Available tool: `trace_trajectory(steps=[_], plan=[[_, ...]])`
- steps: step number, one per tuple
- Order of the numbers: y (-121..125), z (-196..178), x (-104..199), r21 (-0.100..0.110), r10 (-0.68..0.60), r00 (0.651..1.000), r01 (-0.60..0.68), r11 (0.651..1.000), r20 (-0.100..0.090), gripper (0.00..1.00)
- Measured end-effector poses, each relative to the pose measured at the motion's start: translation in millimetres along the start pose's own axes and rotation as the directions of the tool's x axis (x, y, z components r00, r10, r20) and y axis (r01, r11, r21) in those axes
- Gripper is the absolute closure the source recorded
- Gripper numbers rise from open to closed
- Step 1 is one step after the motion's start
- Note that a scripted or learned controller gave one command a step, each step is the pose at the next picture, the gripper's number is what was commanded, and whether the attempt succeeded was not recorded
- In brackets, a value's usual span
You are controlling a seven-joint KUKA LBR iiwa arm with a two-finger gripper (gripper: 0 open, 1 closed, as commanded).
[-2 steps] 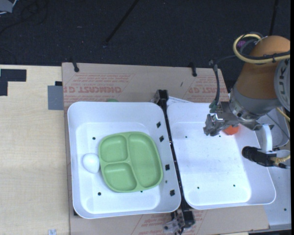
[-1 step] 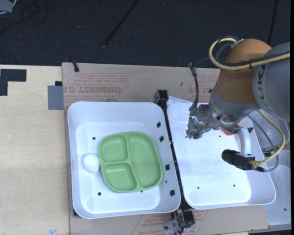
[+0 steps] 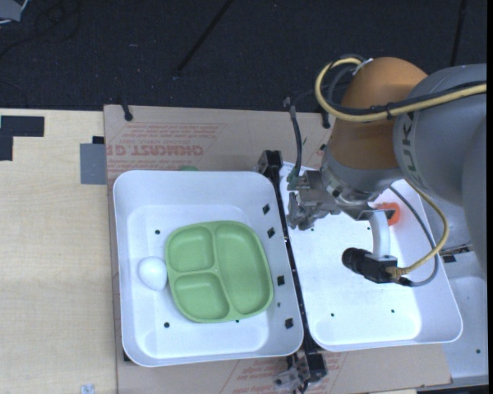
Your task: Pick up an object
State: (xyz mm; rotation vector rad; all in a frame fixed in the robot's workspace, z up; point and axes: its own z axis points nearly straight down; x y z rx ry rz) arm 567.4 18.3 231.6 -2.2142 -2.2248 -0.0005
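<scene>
**Arm over the right bin, objects spread across both**

Nearest, a green divided plate [image 3: 218, 270] is seen lying flat in the left bin [image 3: 140, 199], with a white ball [image 3: 153, 272] touching its left edge. In the right bin [image 3: 378, 322], a small orange object [image 3: 389, 214] lies beside the arm. The gripper [image 3: 306, 208] is placed above that bin's upper left corner; its grasp cannot be told.

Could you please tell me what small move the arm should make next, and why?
Probably shift the gripper left over the divider: it sits at the right bin's left edge, while the green plate and white egg lie in the left bin.
</scene>
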Motion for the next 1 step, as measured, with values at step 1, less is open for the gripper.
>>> trace_trajectory(steps=[1], plan=[[8.1, 6.6, 46.3, 0.001, 0.002, 1.0, -0.002, 1.0, 0.001, 1.0]])
